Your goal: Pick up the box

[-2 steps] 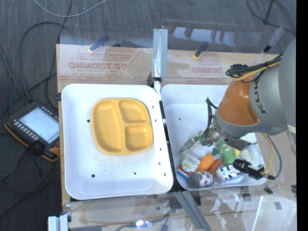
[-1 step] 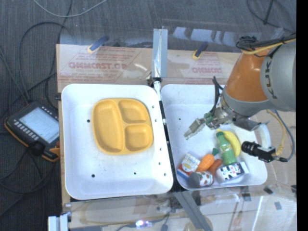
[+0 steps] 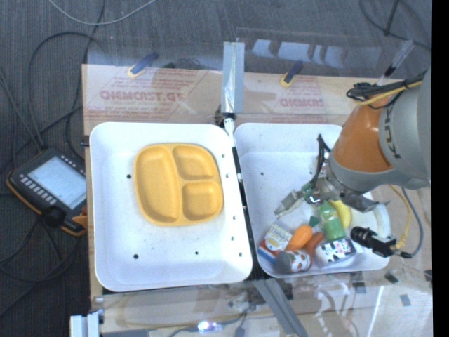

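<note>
Lower right of frame: the box [image 3: 278, 238], a small carton, lies among toys in the right bin [image 3: 266, 163]; probably light, stiff, best pinched across its narrow sides. Above it, the gripper [image 3: 309, 194], fingers apart, holding nothing. Left: yellow tray [image 3: 178, 183].

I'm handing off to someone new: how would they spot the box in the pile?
Start at the right-hand white bin and go to the toy pile in its near corner. The box lies at the pile's left edge, beside the orange carrot. It is small and white with a blue and orange print, flat-sided unlike its rounded neighbours.
</note>
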You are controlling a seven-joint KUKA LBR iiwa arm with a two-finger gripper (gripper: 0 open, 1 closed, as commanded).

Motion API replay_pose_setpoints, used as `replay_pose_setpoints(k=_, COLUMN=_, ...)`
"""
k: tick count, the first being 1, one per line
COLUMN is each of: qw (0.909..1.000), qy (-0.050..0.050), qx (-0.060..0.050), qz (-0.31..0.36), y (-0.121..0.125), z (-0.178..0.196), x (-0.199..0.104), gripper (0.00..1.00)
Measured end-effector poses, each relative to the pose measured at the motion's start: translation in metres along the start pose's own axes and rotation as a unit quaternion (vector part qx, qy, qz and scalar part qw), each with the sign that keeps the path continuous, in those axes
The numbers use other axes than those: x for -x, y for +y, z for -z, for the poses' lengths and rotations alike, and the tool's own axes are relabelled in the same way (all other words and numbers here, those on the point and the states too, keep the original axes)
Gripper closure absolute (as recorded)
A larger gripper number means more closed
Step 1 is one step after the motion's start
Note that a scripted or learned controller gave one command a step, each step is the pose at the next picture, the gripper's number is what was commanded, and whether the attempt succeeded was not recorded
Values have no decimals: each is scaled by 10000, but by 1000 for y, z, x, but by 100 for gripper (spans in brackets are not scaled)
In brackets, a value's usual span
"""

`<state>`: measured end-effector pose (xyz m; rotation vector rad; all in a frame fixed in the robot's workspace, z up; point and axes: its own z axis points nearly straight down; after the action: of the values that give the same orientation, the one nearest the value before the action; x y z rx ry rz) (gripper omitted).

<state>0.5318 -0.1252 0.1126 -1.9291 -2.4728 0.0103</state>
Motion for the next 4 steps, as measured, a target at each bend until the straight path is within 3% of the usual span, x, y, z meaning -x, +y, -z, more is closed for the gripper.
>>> replay_pose_setpoints(k=1, qw=9980, qy=-50, qx=58, qz=633, y=4, z=-24, x=-18, gripper=0)
replay_pose_setpoints(k=2, qw=9938, qy=-74, qx=130, qz=1101, y=-18, z=-23, x=-27, gripper=0)
replay_pose_setpoints(k=3, qw=9950, qy=-26, qx=84, qz=996, y=35, z=-24, x=0, gripper=0)
replay_pose_setpoints(k=4, qw=9948, qy=-35, qx=95, qz=1010, y=38, z=-16, x=0, gripper=100)
